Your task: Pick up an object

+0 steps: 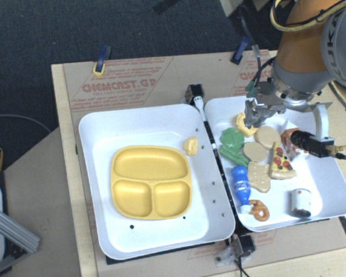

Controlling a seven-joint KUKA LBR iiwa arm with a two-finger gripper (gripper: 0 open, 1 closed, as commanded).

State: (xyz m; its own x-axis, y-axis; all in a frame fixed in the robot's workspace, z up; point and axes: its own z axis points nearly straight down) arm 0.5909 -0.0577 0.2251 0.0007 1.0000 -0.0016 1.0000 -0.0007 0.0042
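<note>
Two white bins sat side by side below me, and my work lay in the right bin (342,188), where the toy food was crowded together. My claw (251,114) hung low over that bin's far left corner, right above a small yellow piece (241,122) and beside the green leafy piece (232,141). Whether my claw was parted or closed I could not tell from above, since my own wrist covered it, and I saw nothing held in it. I judged I was at the reaching step, descending on a target with no grasp made. Nearby lay round tan slices (266,136), a pizza slice (280,164), a blue bottle (241,184), a pretzel (258,210) and a grey and white cylinder (301,201). The left bin (94,142) held a yellow divided tray (151,181) and a small yellow lump (190,145). Next I would need to settle squarely on one piece, close on it alone without snagging the leaf, and lift straight up.
</note>
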